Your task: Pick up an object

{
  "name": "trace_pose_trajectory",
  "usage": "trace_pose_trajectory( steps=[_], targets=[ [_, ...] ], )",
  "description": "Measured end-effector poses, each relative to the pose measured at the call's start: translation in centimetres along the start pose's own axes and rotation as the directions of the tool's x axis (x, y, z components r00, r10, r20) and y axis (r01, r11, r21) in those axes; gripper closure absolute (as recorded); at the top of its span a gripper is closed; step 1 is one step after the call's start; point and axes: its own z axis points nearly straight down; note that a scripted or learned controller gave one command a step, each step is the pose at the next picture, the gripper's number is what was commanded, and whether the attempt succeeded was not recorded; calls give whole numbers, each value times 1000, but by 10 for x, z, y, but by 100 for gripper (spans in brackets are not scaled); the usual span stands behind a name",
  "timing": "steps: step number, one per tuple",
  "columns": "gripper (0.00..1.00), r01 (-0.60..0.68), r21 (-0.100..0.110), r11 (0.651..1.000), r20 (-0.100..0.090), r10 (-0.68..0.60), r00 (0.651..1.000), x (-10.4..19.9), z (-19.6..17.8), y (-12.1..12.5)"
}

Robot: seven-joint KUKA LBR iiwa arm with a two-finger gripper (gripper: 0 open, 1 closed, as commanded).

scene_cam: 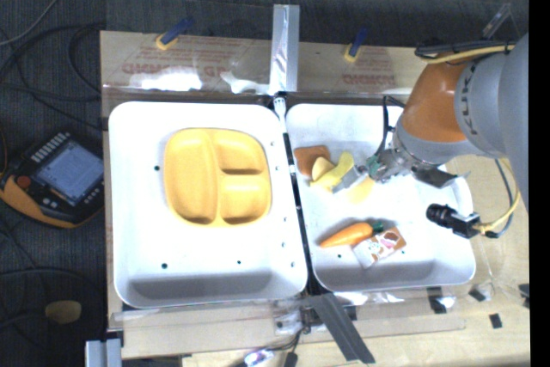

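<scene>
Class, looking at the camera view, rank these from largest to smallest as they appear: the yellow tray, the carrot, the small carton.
1. Yellow tray, by far the largest.
2. Carrot.
3. Carton, slightly shorter than the carrot but wider; these two look close, so their order is unsure.

Two bins side by side — tray point(217, 176) in the left bin point(129, 253); in the right bin point(430, 266), carrot point(346, 234) at six o'clock of the banana point(341, 171).
</scene>
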Motion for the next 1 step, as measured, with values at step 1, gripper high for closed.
trace_pose_trajectory(
  steps=[1],
  targets=[
    [100, -1, -15, 1000, 4, 1, 1000, -1, -15, 5]
  ],
)
